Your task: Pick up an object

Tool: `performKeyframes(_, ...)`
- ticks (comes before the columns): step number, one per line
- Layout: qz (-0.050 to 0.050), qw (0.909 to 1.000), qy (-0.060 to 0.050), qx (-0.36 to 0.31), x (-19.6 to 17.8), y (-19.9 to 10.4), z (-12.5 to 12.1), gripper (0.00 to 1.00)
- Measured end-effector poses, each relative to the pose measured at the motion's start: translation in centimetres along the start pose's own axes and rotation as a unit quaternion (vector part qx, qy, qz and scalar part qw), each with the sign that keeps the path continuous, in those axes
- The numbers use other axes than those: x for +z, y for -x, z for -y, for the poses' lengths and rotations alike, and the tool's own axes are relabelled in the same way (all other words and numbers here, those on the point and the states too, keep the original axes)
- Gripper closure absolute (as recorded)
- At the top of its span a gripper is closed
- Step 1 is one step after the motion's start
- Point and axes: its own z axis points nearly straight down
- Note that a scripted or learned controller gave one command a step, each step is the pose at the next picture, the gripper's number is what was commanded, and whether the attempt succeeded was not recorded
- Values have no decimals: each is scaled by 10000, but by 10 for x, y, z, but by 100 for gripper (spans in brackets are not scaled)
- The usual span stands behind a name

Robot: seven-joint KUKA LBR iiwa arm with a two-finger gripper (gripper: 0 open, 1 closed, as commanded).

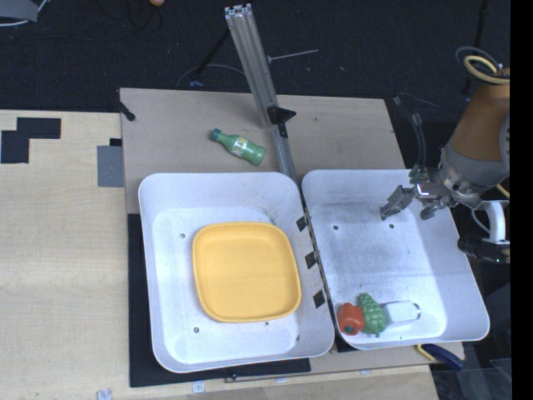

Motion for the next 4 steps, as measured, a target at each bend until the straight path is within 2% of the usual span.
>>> performKeyframes(1, -1, 10000, 0, -1, 57, 6, 7, 0)
performKeyframes(2, 6, 10000, 22, 3, 44, 7, 6, 100)
performKeyframes(4, 9, 10000, 36, 8, -61, 17, 5, 100)
